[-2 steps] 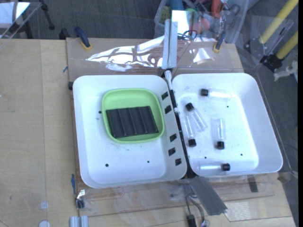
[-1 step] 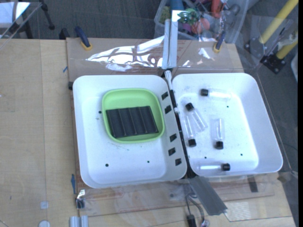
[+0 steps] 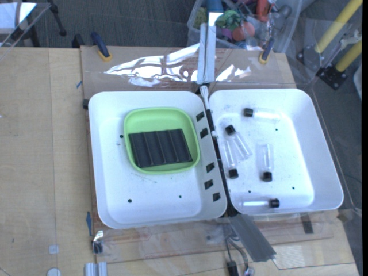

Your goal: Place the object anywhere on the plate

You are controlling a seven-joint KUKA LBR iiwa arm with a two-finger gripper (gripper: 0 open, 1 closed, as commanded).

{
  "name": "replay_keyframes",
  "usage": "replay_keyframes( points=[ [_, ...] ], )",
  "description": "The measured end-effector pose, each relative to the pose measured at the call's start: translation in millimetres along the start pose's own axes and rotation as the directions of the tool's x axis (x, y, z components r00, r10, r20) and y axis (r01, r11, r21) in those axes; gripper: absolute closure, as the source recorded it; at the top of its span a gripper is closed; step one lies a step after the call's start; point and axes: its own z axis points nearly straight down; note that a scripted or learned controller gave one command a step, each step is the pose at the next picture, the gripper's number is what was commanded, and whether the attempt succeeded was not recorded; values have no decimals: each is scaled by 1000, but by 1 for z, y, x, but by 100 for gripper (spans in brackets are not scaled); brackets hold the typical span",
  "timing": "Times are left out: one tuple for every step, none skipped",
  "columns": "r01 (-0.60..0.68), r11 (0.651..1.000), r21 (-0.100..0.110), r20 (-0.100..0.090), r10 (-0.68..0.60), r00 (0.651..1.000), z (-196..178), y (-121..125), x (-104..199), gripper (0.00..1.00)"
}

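Observation:
A green square plate [image 3: 133, 121] sits in the left white bin [image 3: 109, 194]. A dark ribbed rectangular object [image 3: 159, 148] lies flat on the plate, covering most of its middle. In the right white bin [image 3: 310, 154] lie several clear tubes with black caps: one near the back [image 3: 260, 114], one near the divider [image 3: 237, 144], one upright-looking at centre right [image 3: 265, 159], one along the front wall [image 3: 257, 203].
A row of small black clips [image 3: 207, 154] runs along the divider between the bins. Crinkled foil [image 3: 167, 68] lies behind the bins. A clear box of colourful toys [image 3: 247, 10] stands at the back. Wooden bench surface [image 3: 40, 154] stretches to the left.

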Motion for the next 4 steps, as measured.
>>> replay_keyframes(
  points=[
    [0, 1000, 1, 0, 0, 1000, 0, 0, 0, 0],
    [-84, 996, 0, 0, 84, 996, 0, 4, 3, 0],
    [-164, 986, 3, 2, 164, 986, 0, 3, 3, 0],
    [-165, 986, 3, 2, 165, 986, 0, 3, 3, 0]
  ],
)
